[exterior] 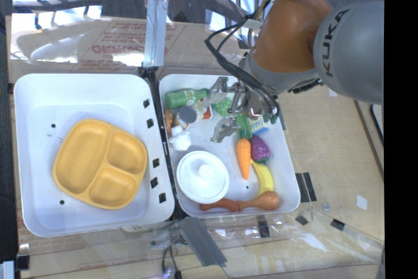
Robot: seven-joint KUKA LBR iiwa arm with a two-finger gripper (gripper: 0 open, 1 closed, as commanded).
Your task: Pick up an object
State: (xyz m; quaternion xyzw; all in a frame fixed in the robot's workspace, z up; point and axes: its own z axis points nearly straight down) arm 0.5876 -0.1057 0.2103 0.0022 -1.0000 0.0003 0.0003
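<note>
So far nothing has been lifted: the gripper (230,115) hangs low over the far half of the right bin (290,186), its metal fingers (225,131) spread apart with nothing between them, so the grasp and the lift are both, in my judgement, yet to be made. The task names no particular object, and every candidate lies in this right bin.

Along the bin's far edge lies a green bottle (184,98) on its side, just beside the gripper. Near the bin's left wall sit a small grey-capped item (187,115) and a little white piece (180,138), too small to identify. Toward the near left corner rests a round white bowl (203,175), upside down or lidded; I cannot tell which. Just below the fingers a toy carrot (243,157) lies lengthwise, with a purple toy vegetable (260,149), perhaps an eggplant, touching it on the side of the right wall. A toy banana (263,178) lies just nearer than that, and along the near edge stretches an orange-brown piece (241,204) shaped like a drumstick or long squash. The carrot is the closest thing to the open fingertips and looks the likeliest target.

The left bin (32,101) holds a single yellow divided plate (99,163) with three compartments, nothing in any of them.
</note>
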